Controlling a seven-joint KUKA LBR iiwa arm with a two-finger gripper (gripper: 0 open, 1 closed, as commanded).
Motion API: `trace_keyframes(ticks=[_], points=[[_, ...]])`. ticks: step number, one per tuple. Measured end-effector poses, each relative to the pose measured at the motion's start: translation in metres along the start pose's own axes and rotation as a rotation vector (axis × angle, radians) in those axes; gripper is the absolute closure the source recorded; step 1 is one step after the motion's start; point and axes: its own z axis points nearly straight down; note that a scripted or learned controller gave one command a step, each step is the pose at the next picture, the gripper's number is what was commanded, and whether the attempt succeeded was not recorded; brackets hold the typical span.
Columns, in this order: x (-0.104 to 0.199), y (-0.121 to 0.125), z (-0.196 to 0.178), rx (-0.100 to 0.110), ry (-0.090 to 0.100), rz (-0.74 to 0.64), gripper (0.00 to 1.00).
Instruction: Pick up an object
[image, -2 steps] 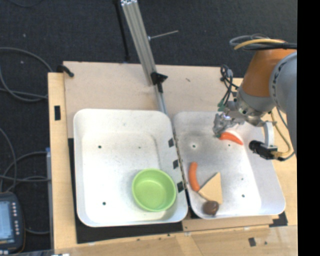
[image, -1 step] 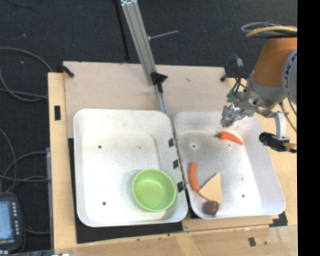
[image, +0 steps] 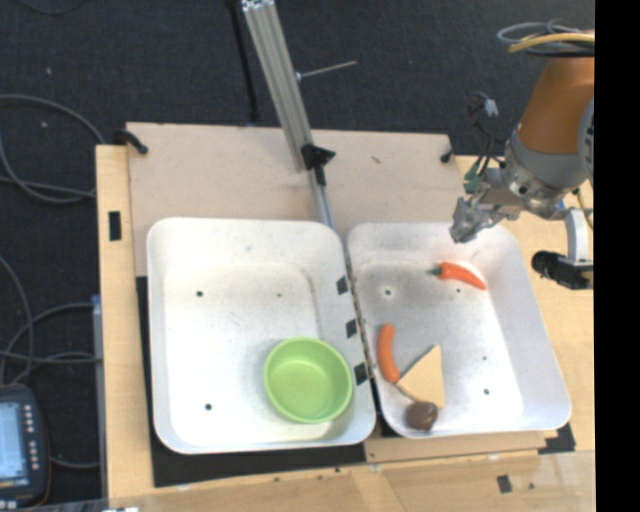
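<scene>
In the right bin (image: 520, 330) lie an orange carrot (image: 462, 274) near the far right, an orange sausage-shaped piece (image: 387, 353) by the left wall, a tan wedge (image: 426, 377) beside it, and a small brown lump (image: 422, 414) at the front. A green bowl (image: 308, 379) sits in the left bin (image: 200, 300) at its front right. My gripper (image: 466, 228) hangs over the right bin's far edge, just above and behind the carrot, apart from it. Nothing shows between its fingers.
A slanted aluminium post (image: 288, 95) rises from behind the bins and meets the bench near the divide. Cables run over the dark floor at left, with a small screen device (image: 20, 445) at the lower left.
</scene>
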Motion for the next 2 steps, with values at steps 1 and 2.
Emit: trace_keyframes(ticks=[1,2], points=[[0.054,0.005,-0.002,0.004,0.002,-0.004,1.0],[0.114,-0.002,-0.01,0.004,0.003,-0.006,1.0]])
